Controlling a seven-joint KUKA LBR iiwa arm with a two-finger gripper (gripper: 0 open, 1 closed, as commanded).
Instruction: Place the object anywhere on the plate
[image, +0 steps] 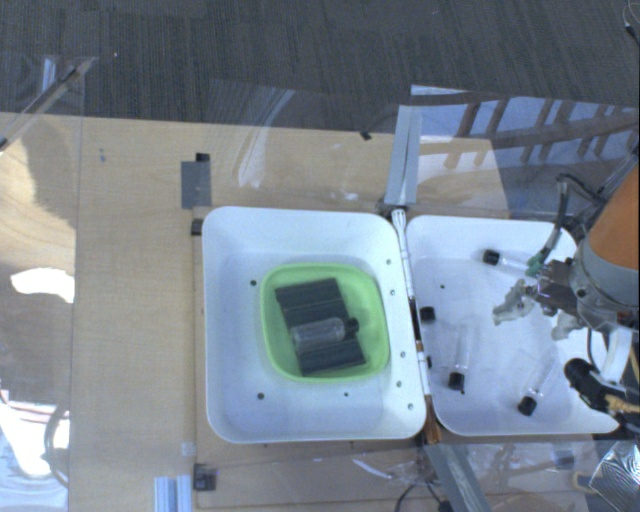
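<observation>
The green plate (322, 322) sits in the left bin (230, 300), already bearing dark blocks and a clear vial (322, 330). Over the right bin (470, 250) hangs the gripper (515, 305); whether it grips anything I cannot tell, with black-capped vials (458, 362) scattered beneath it

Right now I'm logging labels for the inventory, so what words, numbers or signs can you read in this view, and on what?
None can be read.
Green plate: plain, no print.
Dark blocks on it: no marking visible.
Clear vial on the blocks: no label visible.
Vials in the right bin: too small to tell.
</observation>
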